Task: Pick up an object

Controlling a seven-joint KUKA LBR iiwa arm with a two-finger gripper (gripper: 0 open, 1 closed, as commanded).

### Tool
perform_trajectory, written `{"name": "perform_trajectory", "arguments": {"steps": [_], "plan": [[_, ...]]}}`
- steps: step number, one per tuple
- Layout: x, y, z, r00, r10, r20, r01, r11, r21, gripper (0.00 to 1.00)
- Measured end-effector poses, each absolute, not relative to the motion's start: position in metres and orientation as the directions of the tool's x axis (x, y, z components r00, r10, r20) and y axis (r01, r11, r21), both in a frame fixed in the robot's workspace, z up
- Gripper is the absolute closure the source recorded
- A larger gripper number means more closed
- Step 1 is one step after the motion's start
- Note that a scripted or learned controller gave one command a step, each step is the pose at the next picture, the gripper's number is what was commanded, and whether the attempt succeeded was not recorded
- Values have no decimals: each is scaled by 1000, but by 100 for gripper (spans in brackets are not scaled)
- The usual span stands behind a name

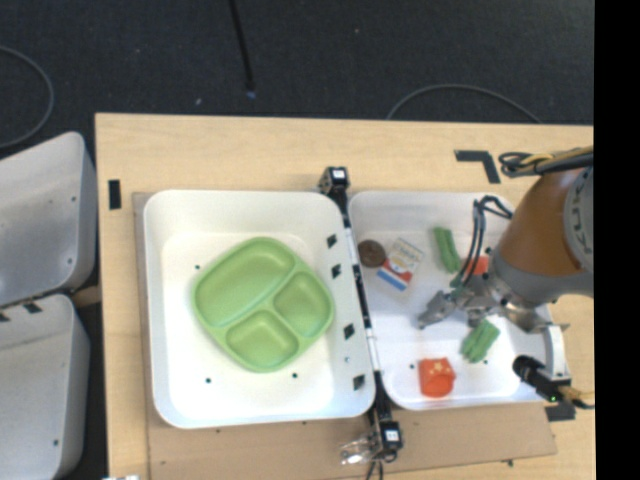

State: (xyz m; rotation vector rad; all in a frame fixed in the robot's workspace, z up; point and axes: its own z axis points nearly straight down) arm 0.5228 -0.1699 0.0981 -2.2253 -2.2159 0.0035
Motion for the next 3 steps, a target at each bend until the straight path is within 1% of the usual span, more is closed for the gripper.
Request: {"name": "perform_trajectory", "arguments": {"steps": [1,2,3], "plan": [[524,-172,111,12,1000,-2,1000,-12,3,100],[528,-175,175,-1,1000,-3,1000,1,7,100],[525,-169,221,0,1000,-1,1000,0,2,100]]}}
